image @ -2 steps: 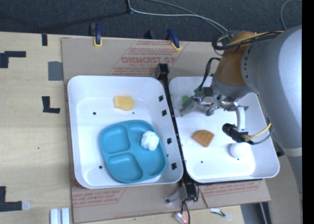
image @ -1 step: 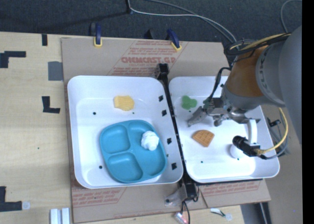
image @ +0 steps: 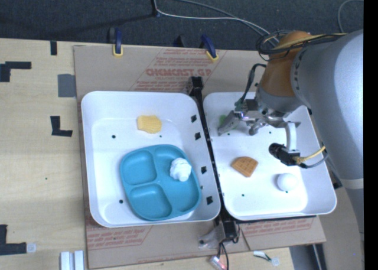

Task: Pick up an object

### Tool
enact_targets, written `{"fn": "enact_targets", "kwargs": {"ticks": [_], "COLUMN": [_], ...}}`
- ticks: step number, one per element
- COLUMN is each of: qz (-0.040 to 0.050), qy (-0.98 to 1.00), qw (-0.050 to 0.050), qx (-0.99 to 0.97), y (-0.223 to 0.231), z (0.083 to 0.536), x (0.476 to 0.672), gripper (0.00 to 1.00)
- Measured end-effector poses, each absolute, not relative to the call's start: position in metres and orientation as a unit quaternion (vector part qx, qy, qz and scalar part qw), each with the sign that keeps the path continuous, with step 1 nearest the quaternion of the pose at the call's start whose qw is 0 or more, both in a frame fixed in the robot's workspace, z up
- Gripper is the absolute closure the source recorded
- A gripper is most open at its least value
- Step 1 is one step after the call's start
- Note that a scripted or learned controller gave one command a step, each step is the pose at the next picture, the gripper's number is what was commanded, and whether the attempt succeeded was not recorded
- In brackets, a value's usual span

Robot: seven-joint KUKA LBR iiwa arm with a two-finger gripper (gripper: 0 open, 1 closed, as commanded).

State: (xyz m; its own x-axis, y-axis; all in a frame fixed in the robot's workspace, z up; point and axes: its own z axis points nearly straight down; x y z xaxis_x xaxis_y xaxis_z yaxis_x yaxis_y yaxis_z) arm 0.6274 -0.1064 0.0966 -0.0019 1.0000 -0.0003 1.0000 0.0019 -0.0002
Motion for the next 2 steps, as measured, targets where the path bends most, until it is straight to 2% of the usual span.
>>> {"fn": "enact_targets", "kwargs": {"ticks": [1,2], "qz": [-0.0003,0.0003], "qy": [0.708,0.707], "qw": [0.000,0.001], "qx": [0.707,0.707], "y": [-0.106,-0.119], "z": [0.084,0.086], "x": [0.667,0.623], "gripper": [0.00,0.00]}}
